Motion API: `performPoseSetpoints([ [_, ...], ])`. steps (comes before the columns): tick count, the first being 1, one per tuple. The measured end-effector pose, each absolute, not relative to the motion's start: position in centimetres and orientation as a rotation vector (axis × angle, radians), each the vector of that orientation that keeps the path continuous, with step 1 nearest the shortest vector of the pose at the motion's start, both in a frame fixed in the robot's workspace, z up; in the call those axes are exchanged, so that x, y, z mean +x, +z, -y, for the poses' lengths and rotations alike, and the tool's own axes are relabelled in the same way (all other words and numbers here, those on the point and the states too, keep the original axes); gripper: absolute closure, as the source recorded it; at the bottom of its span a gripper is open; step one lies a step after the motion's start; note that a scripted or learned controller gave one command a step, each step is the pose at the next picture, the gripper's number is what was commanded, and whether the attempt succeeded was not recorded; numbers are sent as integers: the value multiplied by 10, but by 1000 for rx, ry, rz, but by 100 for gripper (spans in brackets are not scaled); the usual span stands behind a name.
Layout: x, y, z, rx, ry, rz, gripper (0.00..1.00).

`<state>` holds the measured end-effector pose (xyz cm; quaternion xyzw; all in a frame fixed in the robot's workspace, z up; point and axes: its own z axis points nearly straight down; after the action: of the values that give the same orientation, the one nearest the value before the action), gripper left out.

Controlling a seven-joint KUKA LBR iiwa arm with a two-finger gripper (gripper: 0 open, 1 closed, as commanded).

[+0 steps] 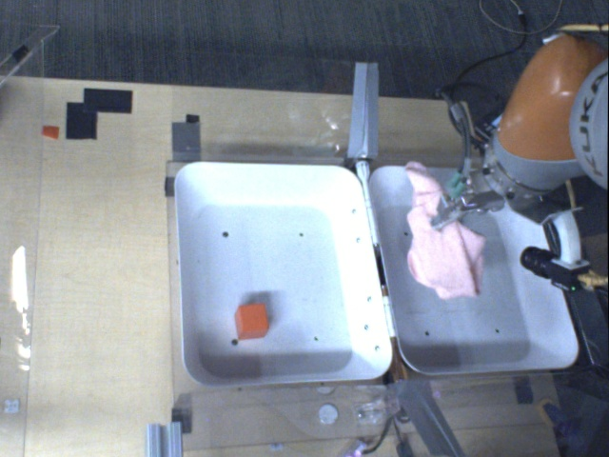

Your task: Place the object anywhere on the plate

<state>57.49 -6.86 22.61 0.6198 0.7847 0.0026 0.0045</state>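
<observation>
A pink cloth [440, 250] lies crumpled in the right bin [495, 346], running from the bin's far left corner toward its middle. My gripper [453, 208] reaches in from the right and sits over the cloth's upper right edge, at or just above the fabric. The grey arm with its orange band [552, 93] rises behind it at the upper right. A small orange block [252, 321] rests on the floor of the left bin [276, 208], near its front left part, far from the gripper.
A grey metal post [363, 112] stands at the back between the two bins. Black cables [504, 12] trail behind the arm. Black markers [93, 110] and a small red square [50, 132] lie on the wooden bench at the far left.
</observation>
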Motion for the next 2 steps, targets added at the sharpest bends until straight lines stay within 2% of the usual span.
performPoseSetpoints([
  [1, 579, 232, 10, 1407, 6, -2800, 100],
  [2, 575, 241, -44, 819, 8, -3021, 100],
])
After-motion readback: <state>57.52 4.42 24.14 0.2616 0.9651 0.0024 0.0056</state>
